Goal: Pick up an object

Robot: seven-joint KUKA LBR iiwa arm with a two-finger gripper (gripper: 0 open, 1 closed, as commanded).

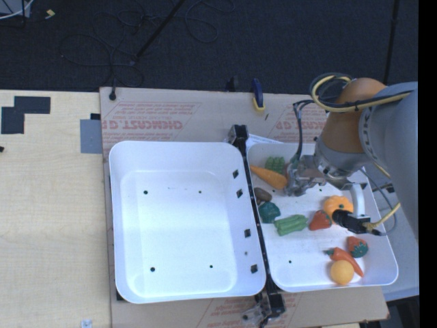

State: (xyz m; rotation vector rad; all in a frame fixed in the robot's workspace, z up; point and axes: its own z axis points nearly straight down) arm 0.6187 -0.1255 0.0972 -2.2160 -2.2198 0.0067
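cardboard-topped bench (171,115) bears two white bins. gripper (295,183) hangs low in the right bin (307,265); its grip cannot be told. an orange carrot (270,177) lies just beside the gripper, a green pepper (291,224) near it.

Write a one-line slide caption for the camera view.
KUKA arm's gripper lowered into right bin beside orange carrot, among scattered toy foods.

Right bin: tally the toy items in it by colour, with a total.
Orange: 3 – carrot-shaped piece, round piece, ball
Green: 3 – knobbly piece, teal piece, long pod
Red: 3 – strawberry-like piece, chilli, red-and-green piece
Brown: 1 – small lump
Total: 10

The pincer sits low among them.
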